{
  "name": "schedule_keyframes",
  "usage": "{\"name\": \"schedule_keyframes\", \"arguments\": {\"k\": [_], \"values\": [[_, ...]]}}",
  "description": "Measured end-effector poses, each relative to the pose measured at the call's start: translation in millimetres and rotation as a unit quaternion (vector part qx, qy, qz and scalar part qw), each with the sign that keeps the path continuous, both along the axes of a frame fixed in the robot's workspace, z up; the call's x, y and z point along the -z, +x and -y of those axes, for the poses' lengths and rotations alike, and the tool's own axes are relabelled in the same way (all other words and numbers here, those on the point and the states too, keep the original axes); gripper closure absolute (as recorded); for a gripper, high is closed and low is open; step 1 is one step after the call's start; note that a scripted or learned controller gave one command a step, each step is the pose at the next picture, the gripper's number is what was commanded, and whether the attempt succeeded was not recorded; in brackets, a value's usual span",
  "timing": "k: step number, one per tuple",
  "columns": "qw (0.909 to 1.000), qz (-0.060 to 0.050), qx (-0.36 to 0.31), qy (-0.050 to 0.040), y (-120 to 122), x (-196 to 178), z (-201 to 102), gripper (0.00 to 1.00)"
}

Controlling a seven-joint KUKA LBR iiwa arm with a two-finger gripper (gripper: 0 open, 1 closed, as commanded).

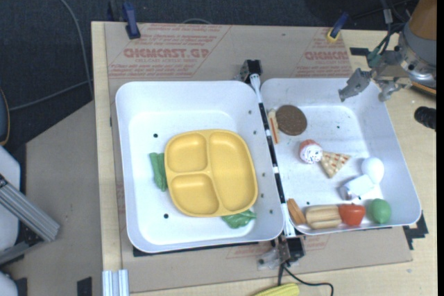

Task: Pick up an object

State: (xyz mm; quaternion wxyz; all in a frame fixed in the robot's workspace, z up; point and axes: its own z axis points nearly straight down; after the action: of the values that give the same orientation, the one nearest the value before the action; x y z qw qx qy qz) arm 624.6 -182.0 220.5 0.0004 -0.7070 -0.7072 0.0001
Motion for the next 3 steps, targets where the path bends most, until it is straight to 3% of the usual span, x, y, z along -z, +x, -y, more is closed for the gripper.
{"name": "schedule_keyframes", "arguments": {"k": [1, 2, 3], "values": [[1.0000, 0.001, -0.001, -0.0002, 43, 130, -55, 0.00], [1.0000, 0.002, 0.001, -0.0003, -39, 133, -69, 0.00], [1.0000, 0.001, 0.000, -0.0010, 42, 109, -25, 0.00]]}}
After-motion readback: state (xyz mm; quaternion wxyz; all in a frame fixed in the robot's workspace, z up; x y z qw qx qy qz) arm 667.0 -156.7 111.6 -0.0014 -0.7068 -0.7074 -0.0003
